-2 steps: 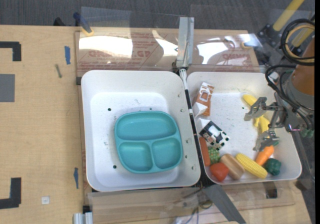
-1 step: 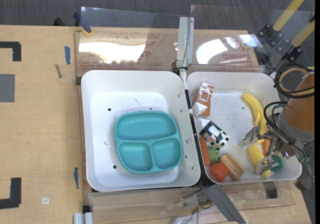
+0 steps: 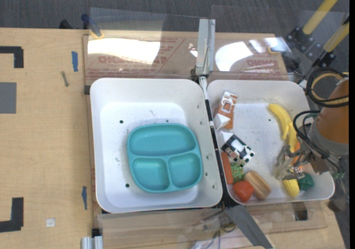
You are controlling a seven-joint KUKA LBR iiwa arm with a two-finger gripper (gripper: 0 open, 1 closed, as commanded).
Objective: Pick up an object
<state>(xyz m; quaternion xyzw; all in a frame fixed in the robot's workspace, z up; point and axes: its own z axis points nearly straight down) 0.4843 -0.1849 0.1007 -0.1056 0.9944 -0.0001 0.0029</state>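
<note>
The right bin [image 3: 260, 95] holds several small toys. A yellow banana [image 3: 280, 120] lies at its right side, with an orange and white carton [image 3: 227, 110] near the left wall. Below the carton are a black and white cow toy [image 3: 238, 150], a carrot [image 3: 226, 168], a red tomato [image 3: 242, 189] and a hot dog bun [image 3: 258, 183]. My gripper [image 3: 292, 164] is low in the bin's front right corner, just below the banana's lower end. It hangs right over a yellow piece [image 3: 290, 187] and a green piece [image 3: 306, 182].
The left bin [image 3: 111, 103] holds a teal divided plate [image 3: 165, 156]. A metal divider [image 3: 204, 48] and clear panels stand behind the bins. Black cables [image 3: 319, 84] loop beside the arm's orange band [image 3: 337, 120] at the right edge. The wooden bench [image 3: 39, 131] extends to the left.
</note>
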